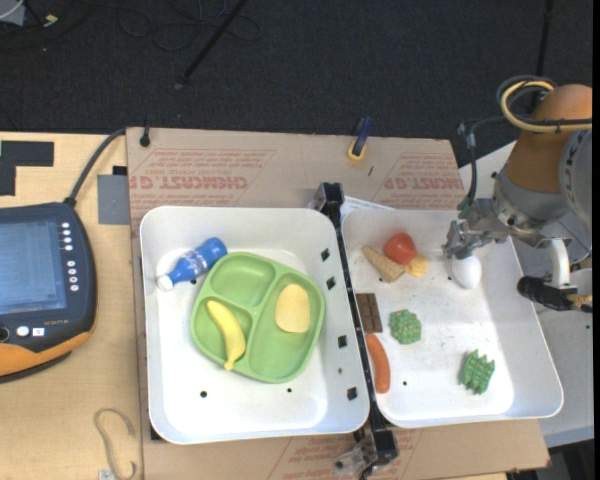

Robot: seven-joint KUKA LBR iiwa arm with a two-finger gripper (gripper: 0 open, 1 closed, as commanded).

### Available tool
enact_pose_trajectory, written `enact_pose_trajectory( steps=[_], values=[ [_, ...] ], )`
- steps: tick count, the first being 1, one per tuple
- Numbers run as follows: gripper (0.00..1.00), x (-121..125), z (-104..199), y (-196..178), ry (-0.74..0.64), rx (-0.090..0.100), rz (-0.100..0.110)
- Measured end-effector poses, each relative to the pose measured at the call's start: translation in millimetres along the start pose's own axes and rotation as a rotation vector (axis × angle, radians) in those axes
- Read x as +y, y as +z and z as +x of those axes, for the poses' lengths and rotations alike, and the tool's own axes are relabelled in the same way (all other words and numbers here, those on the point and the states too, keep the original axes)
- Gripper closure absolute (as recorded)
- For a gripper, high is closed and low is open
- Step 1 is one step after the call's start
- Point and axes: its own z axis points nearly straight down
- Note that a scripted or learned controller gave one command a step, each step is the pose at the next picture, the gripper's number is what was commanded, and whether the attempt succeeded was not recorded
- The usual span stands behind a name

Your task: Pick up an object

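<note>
- Reading mirrored "CHEMCAST GP" print on the brown sheet (195, 176) under both bins on the desk.
- My gripper (463, 249) hangs low at the right bin's (525, 393) 1 o'clock corner, wrist angled down; I cannot tell the fingers' spread.
- A white object (467, 271) lies directly beneath it, touching.

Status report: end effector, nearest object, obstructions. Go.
End effector low over right bin's far corner, finger state unclear. White egg-shaped object directly beneath, not seen gripped. Red piece and cone sit apart to its side.
</note>
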Motion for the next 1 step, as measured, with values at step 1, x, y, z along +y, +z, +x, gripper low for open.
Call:
enact_pose_trajectory(
  steps=[1],
  values=[
    [1.00,-5.3,-4.6,-61.1,0.014,0.004,0.015]
  ],
)
